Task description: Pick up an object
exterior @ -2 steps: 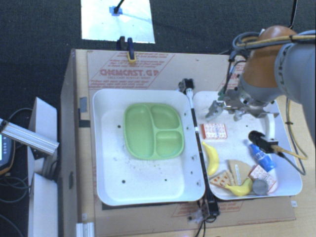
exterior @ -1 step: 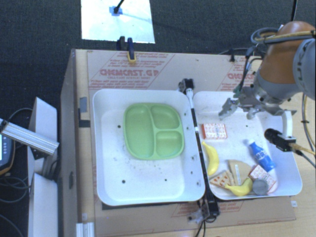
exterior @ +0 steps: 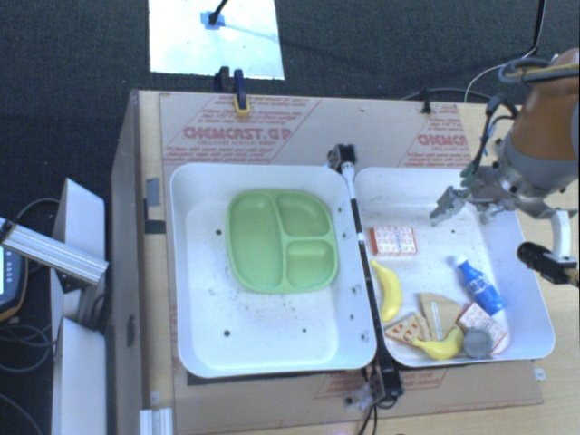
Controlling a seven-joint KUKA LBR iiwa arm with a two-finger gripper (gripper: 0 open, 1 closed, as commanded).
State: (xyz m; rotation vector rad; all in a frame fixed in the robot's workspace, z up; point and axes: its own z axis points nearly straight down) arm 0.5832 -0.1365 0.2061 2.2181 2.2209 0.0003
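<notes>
Clutter sits nearest us, at the front of the right bin (exterior: 530, 288): a small yellow banana (exterior: 441, 346) lying against a grey disc (exterior: 476, 342), with cracker-like wedges (exterior: 410, 329) just beside them. A little further back we see a blue bottle (exterior: 477, 285), its long axis slanting from upper left to lower right, and a larger banana (exterior: 388, 290) close to the divider between the bins. Behind those lies a small white box with red print (exterior: 393, 240), flat on the bin floor.

Beyond the box, toward the back right of the same bin, we find the gripper (exterior: 449, 206), pointing left, and we see nothing between its fingers; whether they are spread or pressed together we cannot tell. We judge the box the nearest candidate: it lies to the gripper's left and toward the front, apart from it, while the bottle lies straight toward the front.

The left bin (exterior: 195, 270) holds a green compartment tray (exterior: 281, 241). Both bins rest on a brown board (exterior: 272, 130) printed with red lettering, and dark carpet (exterior: 72, 62) stretches beyond.
</notes>
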